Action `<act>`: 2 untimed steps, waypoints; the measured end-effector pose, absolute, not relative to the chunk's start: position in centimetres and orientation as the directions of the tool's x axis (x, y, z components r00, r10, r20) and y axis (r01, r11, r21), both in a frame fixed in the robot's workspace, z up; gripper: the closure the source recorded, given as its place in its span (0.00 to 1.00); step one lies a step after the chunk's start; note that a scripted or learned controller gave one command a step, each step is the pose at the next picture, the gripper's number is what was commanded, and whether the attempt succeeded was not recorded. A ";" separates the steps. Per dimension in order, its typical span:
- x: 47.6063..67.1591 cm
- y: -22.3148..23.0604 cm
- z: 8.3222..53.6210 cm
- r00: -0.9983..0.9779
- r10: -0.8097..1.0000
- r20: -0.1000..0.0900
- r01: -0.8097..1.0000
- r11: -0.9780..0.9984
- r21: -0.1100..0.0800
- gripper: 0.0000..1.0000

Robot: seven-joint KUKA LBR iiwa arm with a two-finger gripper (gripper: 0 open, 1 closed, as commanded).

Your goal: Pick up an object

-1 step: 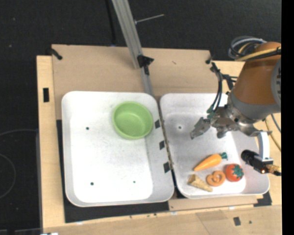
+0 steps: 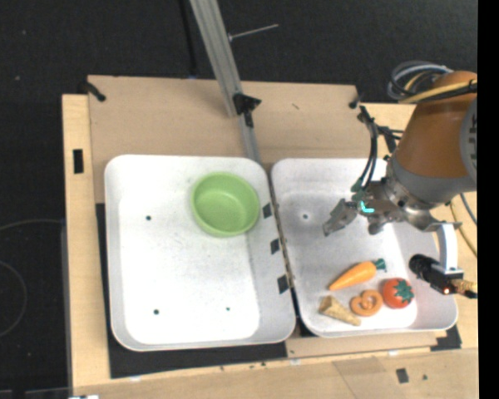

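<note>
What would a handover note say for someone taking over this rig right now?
Gripper: over the upper part of the right bin, nothing seen between its fingers.
Right bin, near corner: carrot, tomato, a small orange ring-shaped piece and a tan wedge, all lying on the bin floor.
Left bin: green bowl near its top right.
Done: nothing picked up.
Left: move down onto one object, probably the carrot as the closest, grip it and lift.
</note>
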State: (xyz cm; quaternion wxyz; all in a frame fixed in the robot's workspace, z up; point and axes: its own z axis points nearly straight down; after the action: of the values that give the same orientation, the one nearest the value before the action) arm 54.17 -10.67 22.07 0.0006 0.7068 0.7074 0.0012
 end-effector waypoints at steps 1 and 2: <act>54.9 -10.8 17.8 0.003 1.000 -0.001 1.000 -0.003 0.001 0.00; 55.5 -11.1 11.8 0.002 1.000 -0.002 1.000 -0.002 -0.004 0.00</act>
State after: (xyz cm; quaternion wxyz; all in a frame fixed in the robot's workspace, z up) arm 55.48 -11.10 11.77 -0.0008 0.7078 0.7064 -0.0023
